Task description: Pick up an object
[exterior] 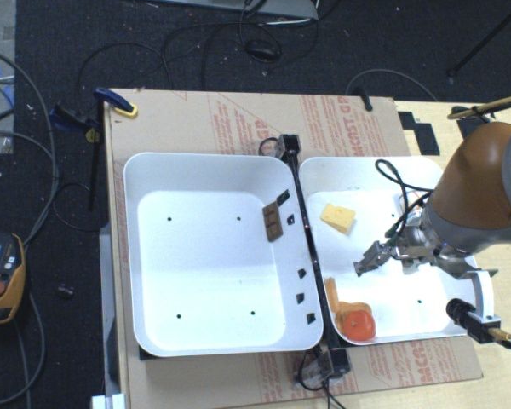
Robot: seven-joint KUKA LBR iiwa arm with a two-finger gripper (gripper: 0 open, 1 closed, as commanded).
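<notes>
Closest to us, at the front edge of the right bin (485, 301), sits a red tomato-like object (358, 323) with an orange stick-shaped piece (332, 293) just beside it, both tucked into the near left corner against the divider between the bins. We judge either of them a fair candidate for the pick, though neither is touched yet

A little further in, the end effector (364, 266) hangs over the bare white floor of the right bin, reaching from the right on the grey arm with its orange band (481, 177). Its dark fingers point leftward and look slightly spread, with nothing between them, so we take it as open and carrying nothing. It sits between the tomato-like object and the yellow block, near both but in contact with neither, as far as we can tell

Beyond it, toward the back of the same bin, lies a yellow wedge-shaped block (339, 218), well clear of the walls

In the left bin (145, 228) we see a small brown piece (272, 222) leaning near the right wall, and otherwise plain floor

Further back the brown tabletop (238, 118) carries both bins, and cables trail across the dark floor (60, 49) behind

As for progress, we judge the task to be at the approach stage: no object is lifted, none is gripped, and what remains is to settle on a target, descend, close and raise it
</notes>
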